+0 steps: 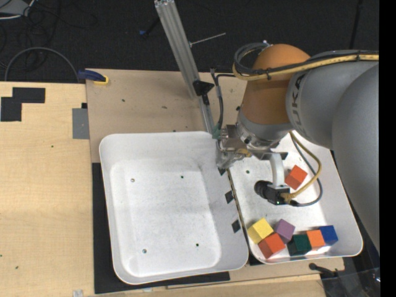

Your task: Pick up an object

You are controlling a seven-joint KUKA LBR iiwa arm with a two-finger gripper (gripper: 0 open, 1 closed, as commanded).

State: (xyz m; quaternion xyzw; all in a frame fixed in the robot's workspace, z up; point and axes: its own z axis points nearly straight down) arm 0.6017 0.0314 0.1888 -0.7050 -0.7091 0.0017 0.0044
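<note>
Your nearest candidate is the orange-red cube (296,177). It lies in the right white plastic bin (346,228), alone, toward 1 o'clock of the bin's middle. It is turned diamond-wise with one corner toward 12 o'clock, and its sides are equal, so no axis runs longer.

At 6 o'clock from it, along the bin's near wall, you have a huddle: a yellow cube (261,229), a purple cube (285,229), a red cube (271,245), a dark green cube (299,244), an orange cube (316,238) and a blue cube (329,234), each touching or just beside the next.

The grey arm's gripper (223,161) sits at 9 o'clock of the lone cube, well apart from it, over the rim shared with the left white bin (124,147). You cannot tell whether it is open or closed.
</note>
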